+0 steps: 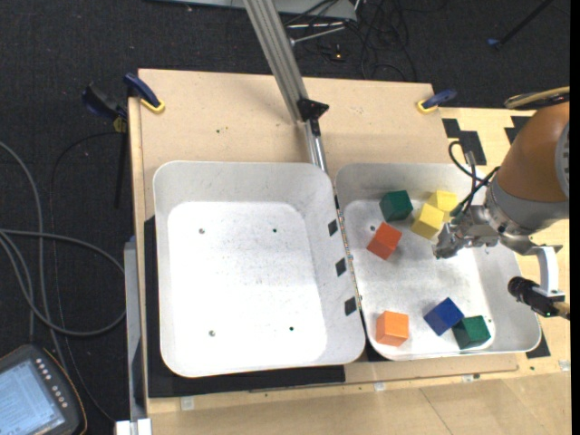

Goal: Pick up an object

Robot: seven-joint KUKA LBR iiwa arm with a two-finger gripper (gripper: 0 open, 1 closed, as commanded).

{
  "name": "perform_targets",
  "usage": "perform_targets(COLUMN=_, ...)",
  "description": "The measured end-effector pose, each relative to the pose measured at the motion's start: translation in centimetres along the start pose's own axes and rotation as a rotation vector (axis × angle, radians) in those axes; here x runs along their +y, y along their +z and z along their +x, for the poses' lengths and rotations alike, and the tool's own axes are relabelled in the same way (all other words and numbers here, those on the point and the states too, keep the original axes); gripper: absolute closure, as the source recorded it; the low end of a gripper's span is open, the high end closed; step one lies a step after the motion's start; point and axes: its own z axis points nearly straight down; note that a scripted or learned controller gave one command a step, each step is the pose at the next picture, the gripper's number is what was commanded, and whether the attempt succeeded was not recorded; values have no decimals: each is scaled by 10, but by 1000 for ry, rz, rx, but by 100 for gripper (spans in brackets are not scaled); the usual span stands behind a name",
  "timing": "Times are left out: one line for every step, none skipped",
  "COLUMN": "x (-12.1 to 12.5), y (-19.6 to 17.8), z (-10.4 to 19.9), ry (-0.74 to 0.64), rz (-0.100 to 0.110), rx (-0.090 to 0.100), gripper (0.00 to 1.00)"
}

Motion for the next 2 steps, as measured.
perform_targets(x=5, y=-61, z=6, ry=-4, rz=-5, rx=-1, gripper=100)
perform_targets(x=6, y=-73, z=6, ry=-3, rz=-1, rx=0, gripper=100)
